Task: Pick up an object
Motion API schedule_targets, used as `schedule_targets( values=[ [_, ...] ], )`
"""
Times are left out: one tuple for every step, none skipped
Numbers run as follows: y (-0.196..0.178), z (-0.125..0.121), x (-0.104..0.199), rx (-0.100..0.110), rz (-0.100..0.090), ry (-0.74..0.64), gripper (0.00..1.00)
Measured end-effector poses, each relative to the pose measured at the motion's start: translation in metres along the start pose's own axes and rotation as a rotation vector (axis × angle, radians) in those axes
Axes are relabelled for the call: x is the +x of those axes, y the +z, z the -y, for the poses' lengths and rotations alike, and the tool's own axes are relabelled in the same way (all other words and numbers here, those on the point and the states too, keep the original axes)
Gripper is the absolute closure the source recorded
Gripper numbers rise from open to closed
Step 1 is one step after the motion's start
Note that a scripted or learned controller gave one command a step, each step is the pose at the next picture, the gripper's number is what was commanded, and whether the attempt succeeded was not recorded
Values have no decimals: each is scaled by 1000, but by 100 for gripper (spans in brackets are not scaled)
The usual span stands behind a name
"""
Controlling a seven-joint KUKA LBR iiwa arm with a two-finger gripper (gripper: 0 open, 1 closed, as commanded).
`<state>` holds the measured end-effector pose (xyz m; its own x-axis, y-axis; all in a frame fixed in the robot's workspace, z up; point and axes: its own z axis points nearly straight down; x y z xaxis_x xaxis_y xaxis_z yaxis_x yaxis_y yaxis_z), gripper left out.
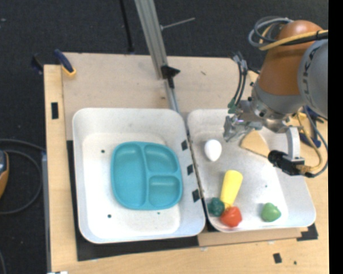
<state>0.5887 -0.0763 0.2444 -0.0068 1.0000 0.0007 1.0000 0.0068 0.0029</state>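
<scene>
The end effector hovers over the right bin; whether it is spread or pressed together cannot be told. The white egg lies just beside it, to the lower left. Further below, the yellow piece points its long axis nearly toward the end effector.

A teal divided plate is seen lying in the left white bin, which rests on the tabletop. An aluminium post is mounted slantwise at the far side of the tabletop. A blue-and-yellow clamp is fixed at the far left corner. Black cables are laid on the dark floor to the left.
</scene>
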Motion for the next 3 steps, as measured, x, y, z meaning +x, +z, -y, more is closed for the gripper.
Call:
schedule_targets(
  values=[
    [2,-7,57,1,0,-1,100],
    [-8,-29,108,0,0,0,100],
    [8,-42,156,2,0,0,100]
  ],
)
